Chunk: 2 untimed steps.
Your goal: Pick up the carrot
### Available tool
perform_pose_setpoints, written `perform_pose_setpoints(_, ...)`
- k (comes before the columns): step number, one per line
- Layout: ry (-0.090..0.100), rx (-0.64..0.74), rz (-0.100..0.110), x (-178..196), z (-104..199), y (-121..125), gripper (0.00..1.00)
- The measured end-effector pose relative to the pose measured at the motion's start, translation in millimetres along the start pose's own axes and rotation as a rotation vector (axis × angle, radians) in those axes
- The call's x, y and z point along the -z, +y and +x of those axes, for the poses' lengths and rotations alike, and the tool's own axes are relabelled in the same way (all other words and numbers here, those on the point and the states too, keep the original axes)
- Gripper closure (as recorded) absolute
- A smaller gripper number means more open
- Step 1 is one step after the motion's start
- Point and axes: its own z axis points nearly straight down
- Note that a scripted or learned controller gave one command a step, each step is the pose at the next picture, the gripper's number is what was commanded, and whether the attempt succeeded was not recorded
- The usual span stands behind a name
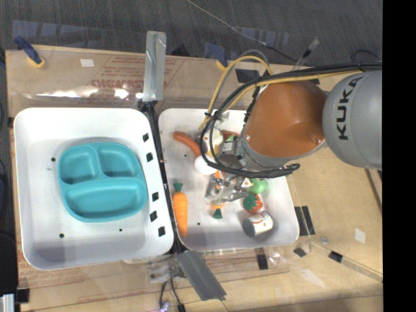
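The carrot (181, 210), orange with a green top, lies along the left wall of the right bin (195, 239), near its front. My gripper (224, 188) hangs in the middle of that bin, to the right of the carrot and apart from it, under the orange band of the arm (286, 119). Small toys crowd around the gripper's tip, hiding how it stands.
A teal divided plate (101, 179) sits in the left bin (39, 135). In the right bin lie a red-orange sausage-like toy (186, 141), a white egg-like piece (203, 166), a green item (259, 186), a strawberry-like toy (253, 203) and a grey-white object (259, 225). Cables (224, 90) loop above the wrist.
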Motion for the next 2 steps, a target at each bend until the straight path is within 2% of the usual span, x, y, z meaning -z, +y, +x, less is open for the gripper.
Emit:
perform_pose_setpoints(1,-0.003,-0.03,0.004,59.4,-81.6,29.5,1.0)
perform_pose_setpoints(2,0.001,0.255,-0.002,60.2,-79.2,89.5,1.0)
